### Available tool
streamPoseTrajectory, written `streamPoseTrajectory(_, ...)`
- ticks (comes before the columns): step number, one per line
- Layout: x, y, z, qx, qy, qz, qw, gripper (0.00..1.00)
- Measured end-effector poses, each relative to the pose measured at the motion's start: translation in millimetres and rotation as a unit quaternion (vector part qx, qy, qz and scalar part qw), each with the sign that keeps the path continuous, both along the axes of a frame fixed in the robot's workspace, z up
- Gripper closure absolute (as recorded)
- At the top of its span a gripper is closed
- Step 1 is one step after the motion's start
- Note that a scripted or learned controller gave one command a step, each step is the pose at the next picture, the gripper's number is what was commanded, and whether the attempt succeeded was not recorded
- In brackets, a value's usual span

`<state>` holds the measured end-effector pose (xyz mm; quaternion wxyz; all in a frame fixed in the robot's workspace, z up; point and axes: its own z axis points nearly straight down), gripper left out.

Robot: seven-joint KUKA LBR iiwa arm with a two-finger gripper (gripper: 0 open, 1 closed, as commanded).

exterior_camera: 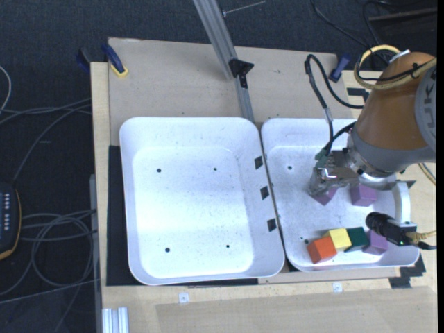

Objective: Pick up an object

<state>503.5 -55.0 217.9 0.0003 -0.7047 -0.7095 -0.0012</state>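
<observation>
down in the right bin (291, 144), a purple block (323, 194) sits right at the tip of the gripper (323, 181), partly covered by it. the metal fingers come down onto the block's top, touching or nearly so, but from this slanted view i cannot tell how far apart they stand, nor whether the block is truly between them. a second purple block (363, 194) lies just beside it, toward the right, under the wrist. nearer the front rim of the same bin is a row of blocks, touching or close to it: orange block (322, 249), yellow block (339, 238), green block (357, 237), and another purple piece (377, 242) (partly behind a black fitting). the arm (397, 127), orange-banded, reaches in from the right above these. the left bin (191, 200) stands beside, both on the wooden bench (173, 82).
</observation>
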Motion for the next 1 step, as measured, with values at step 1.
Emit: streamPoseTrajectory(1,8.9,62.4,9.8,0.0005,0.0,0.001,1.0,1.0)
